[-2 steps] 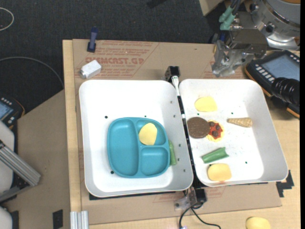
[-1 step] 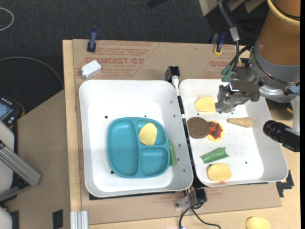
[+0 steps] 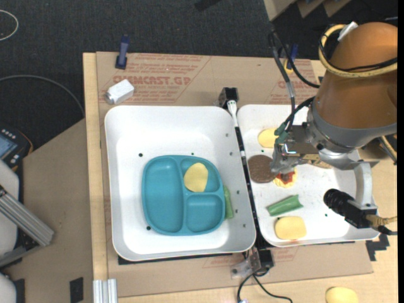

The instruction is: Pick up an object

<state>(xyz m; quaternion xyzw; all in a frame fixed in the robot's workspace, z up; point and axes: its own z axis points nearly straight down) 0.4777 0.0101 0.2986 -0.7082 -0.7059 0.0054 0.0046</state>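
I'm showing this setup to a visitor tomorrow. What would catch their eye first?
The big orange-banded arm over the right bin, its gripper low among small food toys. Next, the teal divided plate in the left bin, with a yellow piece in its upper right compartment.

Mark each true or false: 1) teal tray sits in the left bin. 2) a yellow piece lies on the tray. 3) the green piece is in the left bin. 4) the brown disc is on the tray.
1) True: the teal tray sits in the left bin.
2) True: a yellow piece lies in a tray compartment.
3) False: the green piece is in the right bin.
4) False: the brown disc is in the right bin, beside the gripper.
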